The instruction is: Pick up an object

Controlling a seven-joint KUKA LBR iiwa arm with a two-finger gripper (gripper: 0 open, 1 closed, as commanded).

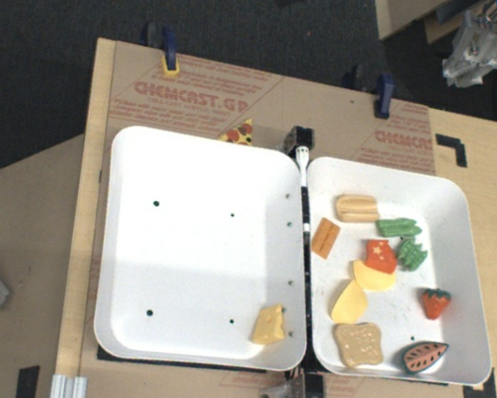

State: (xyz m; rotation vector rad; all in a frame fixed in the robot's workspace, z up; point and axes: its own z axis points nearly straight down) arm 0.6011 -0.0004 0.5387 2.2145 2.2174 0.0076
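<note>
The right bin (467,280) holds several toy foods: a tan bread roll (356,208), an orange block (324,237), green vegetables (403,232), a red piece (381,256), two yellow wedges (351,304), a strawberry (435,303), a toast slice (357,344) and a watermelon slice (423,357). A lone yellow chunk (270,325) lies in the near right corner of the left bin (186,230). My gripper (471,53) hangs as a grey metal shape at the top right, beyond the bench and well away from both bins.
A small red and yellow toy (238,132) lies on the cardboard (247,98) behind the left bin. Blue clamps (169,53) (384,94) hold the board's far edge. A black clip (300,139) sits where the bins meet.
</note>
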